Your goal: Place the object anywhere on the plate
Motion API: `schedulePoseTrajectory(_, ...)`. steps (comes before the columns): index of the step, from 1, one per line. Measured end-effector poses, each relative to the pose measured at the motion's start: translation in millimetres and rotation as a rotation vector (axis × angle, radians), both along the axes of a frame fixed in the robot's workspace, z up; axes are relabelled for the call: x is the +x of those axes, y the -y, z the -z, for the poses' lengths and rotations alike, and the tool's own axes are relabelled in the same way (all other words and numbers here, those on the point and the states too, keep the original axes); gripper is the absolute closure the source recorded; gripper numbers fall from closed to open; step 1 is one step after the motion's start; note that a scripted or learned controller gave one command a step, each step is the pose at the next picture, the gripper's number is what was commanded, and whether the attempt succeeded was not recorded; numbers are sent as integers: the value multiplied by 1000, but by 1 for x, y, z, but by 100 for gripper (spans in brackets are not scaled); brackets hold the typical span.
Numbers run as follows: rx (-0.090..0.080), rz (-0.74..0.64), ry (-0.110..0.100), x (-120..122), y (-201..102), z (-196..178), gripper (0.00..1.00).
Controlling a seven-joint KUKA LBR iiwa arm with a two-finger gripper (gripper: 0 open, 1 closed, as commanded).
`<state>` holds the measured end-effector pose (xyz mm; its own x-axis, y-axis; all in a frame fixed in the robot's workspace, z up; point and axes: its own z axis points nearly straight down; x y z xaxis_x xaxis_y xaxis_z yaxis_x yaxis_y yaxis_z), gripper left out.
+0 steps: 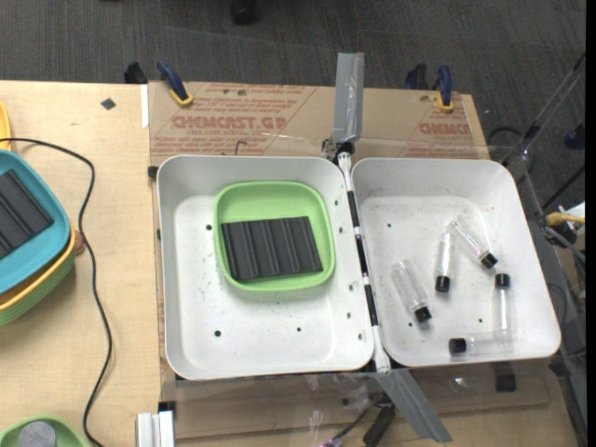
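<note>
Dark grey carpet (391, 17) covered the floor along the 12 o'clock edge of the view. Below it lay the light wooden bench (74, 119). A brown cardboard sheet with red print (251, 119) rested on the bench, held at its far edge by two blue-and-yellow clamps (174, 84).

Two shallow white plastic bins sat side by side on the cardboard, touching along a central seam. The left bin (186, 324) held the square lime-green plate (274, 205), positioned toward 12 o'clock within that bin. A dark grey ribbed rectangular mat (272, 248) lay flat on the plate.

The right bin (410, 194) contained five clear plastic vials with black caps, all lying on their sides and none on the plate:
- one vial (408, 285) at 9 o'clock from the bin centre, cap toward 5 o'clock;
- one vial (444, 257) near the centre, cap toward 6 o'clock;
- one vial (468, 238) just beside it at 1 o'clock;
- one vial (504, 307) at 3 o'clock, near the wall;
- one vial (482, 345) at 5 o'clock, against the near wall.

A stack of teal and yellow-green plates (33, 240) stood at the 9 o'clock edge of the bench. A thin black cable (96, 277) ran past the stack toward 6 o'clock.
</note>
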<state>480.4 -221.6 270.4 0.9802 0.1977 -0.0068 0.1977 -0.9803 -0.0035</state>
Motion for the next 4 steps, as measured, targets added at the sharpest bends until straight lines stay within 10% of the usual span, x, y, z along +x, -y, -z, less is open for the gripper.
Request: schedulePoseTrajectory(4, -1, 0, 0, -3, 1, 19, 0)
